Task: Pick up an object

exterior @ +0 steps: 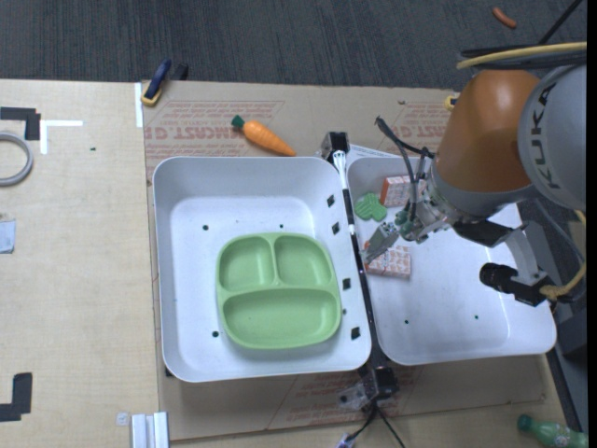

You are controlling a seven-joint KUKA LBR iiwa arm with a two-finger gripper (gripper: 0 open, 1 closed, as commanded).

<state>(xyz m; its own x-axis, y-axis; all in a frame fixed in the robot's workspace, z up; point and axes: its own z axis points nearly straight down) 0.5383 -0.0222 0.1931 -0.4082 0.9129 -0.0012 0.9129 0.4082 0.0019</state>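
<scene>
My gripper [381, 242] reaches down into the right bin [466, 329] near its left wall, under the grey and orange arm. Its tip sits right over a pinkish patterned block [392, 264] lying on the bin floor. A second pinkish block [395, 190] and a small green object [369, 207] lie just behind it, partly hidden by the wrist and cables.
The left bin [177, 250] holds a green divided plate [278, 290]. A toy carrot [264, 135] lies on the cardboard behind the bins. A blue clip [157, 80] rests at the cardboard's back left corner. Clamps join the bins at the middle.
</scene>
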